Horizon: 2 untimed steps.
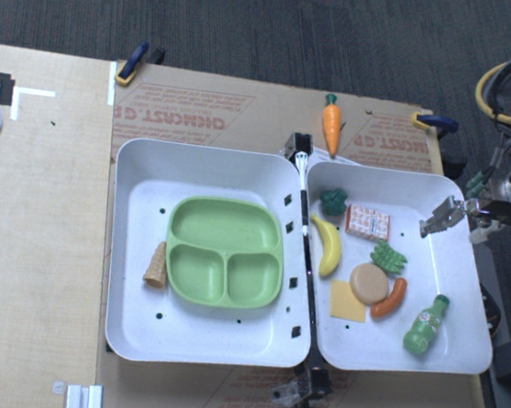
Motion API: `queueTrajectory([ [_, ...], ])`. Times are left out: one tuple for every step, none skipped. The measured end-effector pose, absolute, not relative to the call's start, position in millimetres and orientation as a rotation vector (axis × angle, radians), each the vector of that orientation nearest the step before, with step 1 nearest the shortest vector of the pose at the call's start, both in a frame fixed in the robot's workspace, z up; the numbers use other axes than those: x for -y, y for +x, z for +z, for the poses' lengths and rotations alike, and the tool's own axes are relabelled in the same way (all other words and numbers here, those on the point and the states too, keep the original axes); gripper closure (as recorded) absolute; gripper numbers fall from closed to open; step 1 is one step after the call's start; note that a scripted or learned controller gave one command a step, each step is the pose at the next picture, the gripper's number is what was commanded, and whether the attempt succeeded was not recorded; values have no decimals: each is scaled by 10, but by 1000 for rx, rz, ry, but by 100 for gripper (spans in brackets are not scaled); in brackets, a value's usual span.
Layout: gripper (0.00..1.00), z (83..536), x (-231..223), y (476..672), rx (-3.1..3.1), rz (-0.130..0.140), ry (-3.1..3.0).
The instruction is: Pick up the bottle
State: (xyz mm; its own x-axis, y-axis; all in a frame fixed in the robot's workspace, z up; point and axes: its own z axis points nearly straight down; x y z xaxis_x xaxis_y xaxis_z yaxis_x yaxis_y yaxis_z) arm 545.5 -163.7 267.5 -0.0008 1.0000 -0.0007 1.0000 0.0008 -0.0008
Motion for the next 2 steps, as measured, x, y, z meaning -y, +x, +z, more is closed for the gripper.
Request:
queueTrajectory([
  [100,2770,1641,5460,2224,2,-2220],
  [100,2632,2225,4840,2359,1,-2075],
])
